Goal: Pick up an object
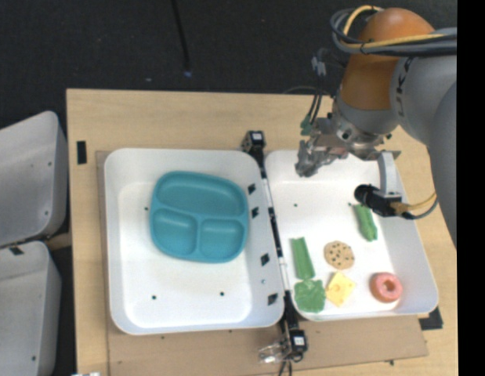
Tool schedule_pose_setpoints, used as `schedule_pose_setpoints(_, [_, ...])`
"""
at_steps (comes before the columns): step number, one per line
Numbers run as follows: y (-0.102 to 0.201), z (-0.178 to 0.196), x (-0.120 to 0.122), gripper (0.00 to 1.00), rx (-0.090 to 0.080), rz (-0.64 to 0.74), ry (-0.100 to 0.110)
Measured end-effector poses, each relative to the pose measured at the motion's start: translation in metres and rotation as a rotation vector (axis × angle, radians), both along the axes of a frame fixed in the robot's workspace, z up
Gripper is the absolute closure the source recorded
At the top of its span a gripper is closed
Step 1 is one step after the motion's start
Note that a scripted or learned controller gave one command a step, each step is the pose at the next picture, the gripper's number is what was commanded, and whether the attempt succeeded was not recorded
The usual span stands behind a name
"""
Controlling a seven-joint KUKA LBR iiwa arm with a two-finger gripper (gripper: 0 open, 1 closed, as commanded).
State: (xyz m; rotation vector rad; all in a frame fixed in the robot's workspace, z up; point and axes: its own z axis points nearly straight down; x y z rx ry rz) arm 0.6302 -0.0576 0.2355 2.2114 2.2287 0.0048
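Note:
My gripper (pixel 308 163) hangs over the far left corner of the right bin (pixel 320 202), below the orange band of the arm (pixel 379 61). Nothing shows under it but bare white floor. Toy foods lie along the bin's near side: a green stick (pixel 302 257), a leafy green piece (pixel 309 295), a chocolate-chip cookie (pixel 338 254), a yellow wedge (pixel 340 289) and a pink donut (pixel 385 287). A second green stick (pixel 368 223) lies further right, well clear of the gripper.
The left bin (pixel 132 288) holds a teal divided plate (pixel 199 216). A ridge with black clips (pixel 267 233) separates the two bins. A black part with a cable (pixel 375 198) juts out beside the right green stick.

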Motion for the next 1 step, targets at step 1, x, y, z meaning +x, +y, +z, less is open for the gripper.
schedule_pose_setpoints(1, [0.0596, -0.0019, 0.0042, 1.0, 0.0, 0.0, 0.0])
